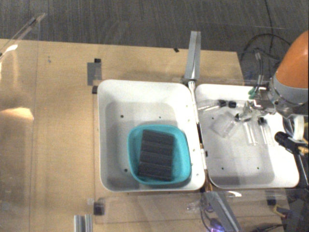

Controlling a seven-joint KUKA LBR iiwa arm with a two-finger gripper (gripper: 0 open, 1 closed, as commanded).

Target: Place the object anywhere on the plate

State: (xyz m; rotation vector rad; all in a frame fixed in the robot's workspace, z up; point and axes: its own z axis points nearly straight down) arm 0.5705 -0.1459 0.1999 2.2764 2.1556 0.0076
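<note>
Dark ridged block [156, 154] lies on teal plate [181, 149], well apart from gripper [247, 111].

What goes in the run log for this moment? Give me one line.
object: dark ridged block on teal plate | plate: in left bin | claw: over right bin | task: looks placed

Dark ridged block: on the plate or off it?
On it. The dark ridged block lies flat inside the teal plate in the left bin.
</note>
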